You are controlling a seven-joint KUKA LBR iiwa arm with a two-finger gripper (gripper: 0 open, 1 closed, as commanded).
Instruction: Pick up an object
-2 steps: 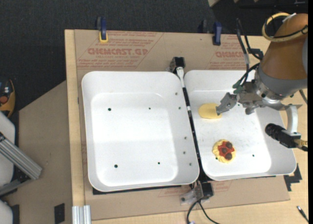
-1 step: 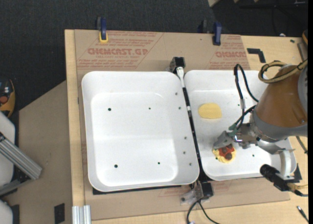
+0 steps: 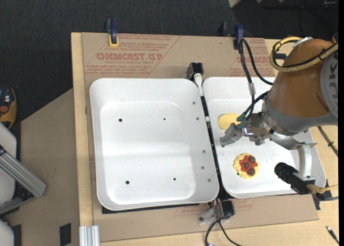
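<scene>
In the right bin [image 3: 231, 185] lie two objects. A pale yellow rounded piece [image 3: 227, 120] rests near the bin's left wall. A small yellow pizza-like toy with red and dark toppings [image 3: 246, 165] lies lower down in the bin. My gripper [image 3: 230, 135] hangs over the right bin between these two, just below the yellow piece and up-left of the pizza toy. Its grey fingers point left and look spread, with nothing between them.
The left bin [image 3: 107, 100] sits beside the right one, with a black divider strip [image 3: 207, 127] between them. Both bins stand on a brown board [image 3: 161, 51] held by clamps at the far edge. The orange arm body [image 3: 301, 86] covers the right bin's right part.
</scene>
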